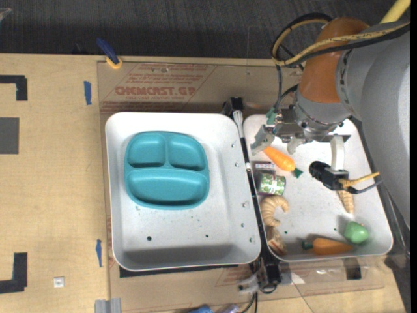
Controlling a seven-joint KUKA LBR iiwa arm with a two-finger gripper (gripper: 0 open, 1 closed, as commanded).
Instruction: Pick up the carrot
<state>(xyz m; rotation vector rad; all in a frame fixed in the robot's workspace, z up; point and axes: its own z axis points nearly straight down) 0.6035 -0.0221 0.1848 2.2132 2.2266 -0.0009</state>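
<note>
the gripper point(279, 137) hangs over the far-left part of the right bin point(374, 240), its fingers apart with nothing between them. the carrot point(280, 159) lies on the bin floor just near of the fingertips, tilted, green stem end toward the right. a second carrot point(329, 245) lies at the near edge beside a green ball point(356, 232); the left bin point(225, 240) holds a teal divided plate point(167, 169).

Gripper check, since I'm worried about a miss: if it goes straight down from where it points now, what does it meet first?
Most likely the carrot, lying just below the gripper in the right bin. Depth is unclear from this slanted view, so it could land beside it.
</note>
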